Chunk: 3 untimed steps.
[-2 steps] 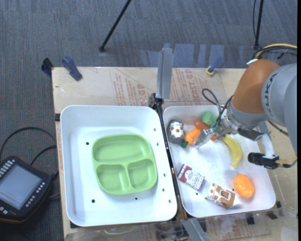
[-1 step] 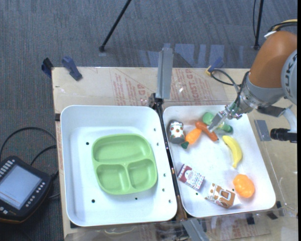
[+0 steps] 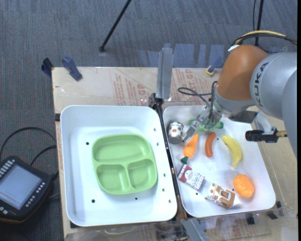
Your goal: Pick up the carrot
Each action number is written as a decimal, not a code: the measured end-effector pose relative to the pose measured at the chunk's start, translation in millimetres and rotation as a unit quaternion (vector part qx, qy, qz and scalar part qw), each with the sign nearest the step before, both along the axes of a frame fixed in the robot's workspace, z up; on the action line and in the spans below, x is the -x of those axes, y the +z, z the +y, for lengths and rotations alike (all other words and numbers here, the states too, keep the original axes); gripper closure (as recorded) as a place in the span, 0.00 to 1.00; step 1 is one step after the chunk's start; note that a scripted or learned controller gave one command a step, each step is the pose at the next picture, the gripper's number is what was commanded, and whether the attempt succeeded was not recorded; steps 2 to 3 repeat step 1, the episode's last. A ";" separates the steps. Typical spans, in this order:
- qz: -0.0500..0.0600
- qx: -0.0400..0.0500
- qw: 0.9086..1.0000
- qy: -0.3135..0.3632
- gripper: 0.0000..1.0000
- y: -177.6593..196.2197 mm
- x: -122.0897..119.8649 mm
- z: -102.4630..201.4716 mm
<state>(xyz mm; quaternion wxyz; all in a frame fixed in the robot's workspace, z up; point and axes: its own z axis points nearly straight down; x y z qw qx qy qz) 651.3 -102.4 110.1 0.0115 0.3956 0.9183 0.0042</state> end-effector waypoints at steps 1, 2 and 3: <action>0.011 0.002 0.972 0.235 0.00 -21.8 58.8 -13.9; 0.011 0.002 0.972 0.235 0.00 -21.8 58.8 -13.9; 0.011 0.002 0.972 0.235 0.00 -21.8 58.8 -13.9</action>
